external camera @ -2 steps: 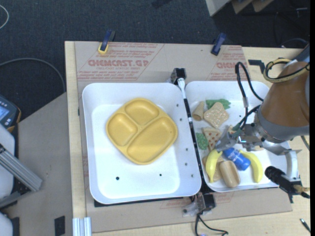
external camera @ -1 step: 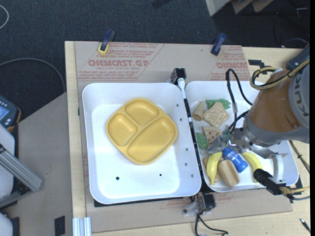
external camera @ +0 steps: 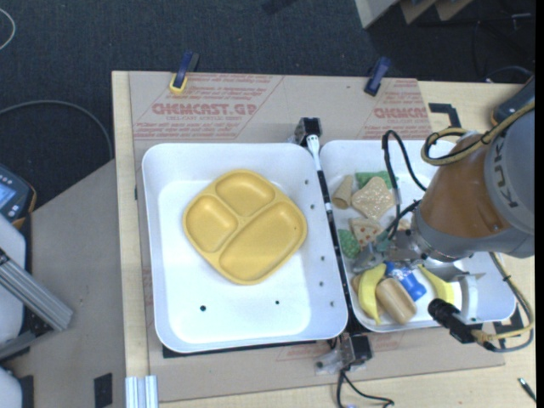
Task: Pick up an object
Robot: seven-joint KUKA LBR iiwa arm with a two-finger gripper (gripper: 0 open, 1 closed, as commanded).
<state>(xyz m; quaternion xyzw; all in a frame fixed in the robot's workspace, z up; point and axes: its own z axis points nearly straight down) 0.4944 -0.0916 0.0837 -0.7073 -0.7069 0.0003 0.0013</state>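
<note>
The right bin [external camera: 348,155] holds a heap of small objects: a tan cracker-like slab [external camera: 372,198], a beige piece [external camera: 342,194], a green item [external camera: 367,179], a yellow banana [external camera: 367,291], a tan cylinder [external camera: 395,300] and a blue-and-white item [external camera: 410,282]. My gripper [external camera: 393,246] reaches down into this heap from the right, under the orange wrist band [external camera: 459,198]. It sits just above the blue-and-white item and beside a small brown piece [external camera: 364,231]. The arm's body hides the objects right under it.
The left bin [external camera: 166,228] carries a yellow three-compartment plate [external camera: 245,224] in its middle. A black divider with screws [external camera: 321,198] separates the bins. Cables loop over the right bin's far side [external camera: 425,147]. Clamps [external camera: 180,75] hold the cardboard base at the back.
</note>
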